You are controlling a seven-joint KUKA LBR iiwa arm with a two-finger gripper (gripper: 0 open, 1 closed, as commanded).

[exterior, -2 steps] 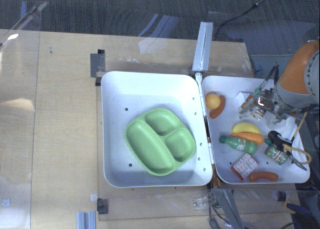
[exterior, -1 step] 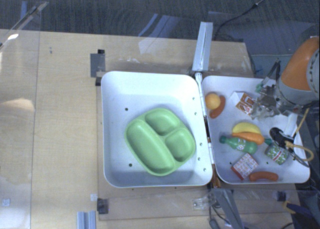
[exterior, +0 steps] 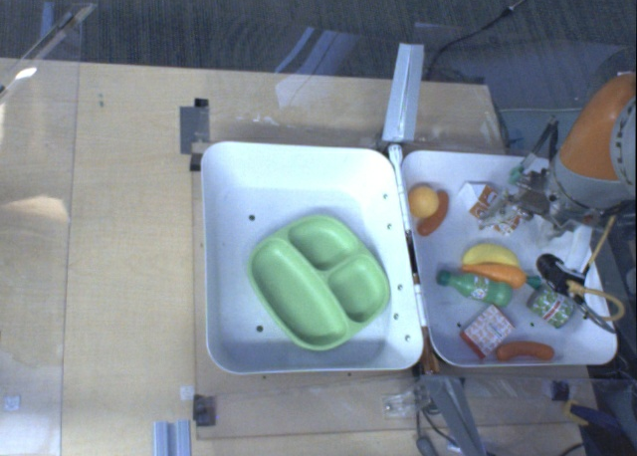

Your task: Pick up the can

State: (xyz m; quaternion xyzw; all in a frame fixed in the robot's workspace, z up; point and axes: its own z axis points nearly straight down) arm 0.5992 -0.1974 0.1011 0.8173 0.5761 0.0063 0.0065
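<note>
- the can [exterior: 550, 307] lies in the right bin [exterior: 587, 337], near its front right corner, right of the green bottle [exterior: 476, 288].
- the pincer [exterior: 520, 201] hangs over the bin's back part, apart from the can; open or closed, i cannot tell.
- likely step: the approach, with the can not yet grasped. the next move calls for shifting frontward over the can, then lowering.

Left bin [exterior: 229, 195] reads plain white to me, its divided tray [exterior: 318, 280] pale green. Right bin [exterior: 446, 245] white too. Running through it: orange fruit [exterior: 425, 201], yellow banana [exterior: 490, 254], orange carrot [exterior: 503, 273], green bottle [exterior: 476, 288] with a white label, box [exterior: 487, 331] checked red and white, reddish-brown sausage [exterior: 525, 350], can [exterior: 550, 308] green and white. At the right edge of the frame, an orange band [exterior: 600, 130] on the grey arm.
</note>
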